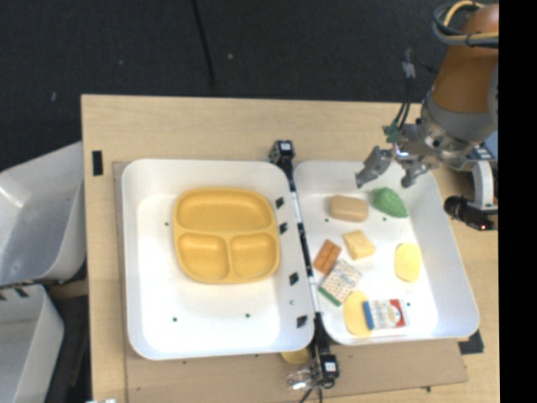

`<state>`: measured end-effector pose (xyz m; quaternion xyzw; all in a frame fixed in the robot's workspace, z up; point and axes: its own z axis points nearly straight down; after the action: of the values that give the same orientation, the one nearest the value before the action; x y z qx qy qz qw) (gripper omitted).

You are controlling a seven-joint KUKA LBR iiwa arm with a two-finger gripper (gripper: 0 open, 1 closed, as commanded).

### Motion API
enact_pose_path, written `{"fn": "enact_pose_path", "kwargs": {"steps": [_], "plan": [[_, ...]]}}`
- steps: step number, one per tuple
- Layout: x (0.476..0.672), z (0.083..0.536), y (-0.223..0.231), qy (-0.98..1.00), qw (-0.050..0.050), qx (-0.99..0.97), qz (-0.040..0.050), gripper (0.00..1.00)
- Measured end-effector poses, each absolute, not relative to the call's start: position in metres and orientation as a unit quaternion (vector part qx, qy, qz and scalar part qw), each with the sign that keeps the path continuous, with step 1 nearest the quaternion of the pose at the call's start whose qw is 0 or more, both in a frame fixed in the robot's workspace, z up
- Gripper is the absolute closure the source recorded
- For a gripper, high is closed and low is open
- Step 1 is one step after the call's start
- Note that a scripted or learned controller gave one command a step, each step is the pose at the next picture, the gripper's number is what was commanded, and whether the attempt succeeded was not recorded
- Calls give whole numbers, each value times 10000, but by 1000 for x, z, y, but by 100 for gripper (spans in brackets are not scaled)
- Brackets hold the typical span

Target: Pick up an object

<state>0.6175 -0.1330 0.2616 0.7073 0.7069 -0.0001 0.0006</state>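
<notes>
Your arm [460, 74] is cut off at the right edge. The pincer [391, 170] hangs released, grasping nothing, just above the green object [389, 201] in the right bin [449, 250]. Left of the pincer, the left bin [143, 250] holds a yellow tray [226, 233].

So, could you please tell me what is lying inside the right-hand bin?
The right bin holds a green piece, tan bread roll, cheese wedge, yellow lemon-like piece, orange block, patterned card and a blue-red packet covering part of a yellow disc.

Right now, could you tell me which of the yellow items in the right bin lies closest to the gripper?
The pale yellow block, mid-bin beside the orange piece. The yellow oval sits lower right, and the round yellow piece under the card lies farthest from the gripper.
</notes>
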Motion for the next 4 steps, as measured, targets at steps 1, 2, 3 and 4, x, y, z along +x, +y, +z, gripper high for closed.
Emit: {"fn": "enact_pose_path", "kwargs": {"steps": [1, 2, 3, 4], "plan": [[587, 430, -89, 7068, 7, 7074, -9, 0], [560, 528, -5, 7102, 37, 7040, 42, 0], [562, 532, -11, 7083, 27, 7059, -4, 100], [518, 401, -39, 7056, -44, 7085, -53, 100]]}}
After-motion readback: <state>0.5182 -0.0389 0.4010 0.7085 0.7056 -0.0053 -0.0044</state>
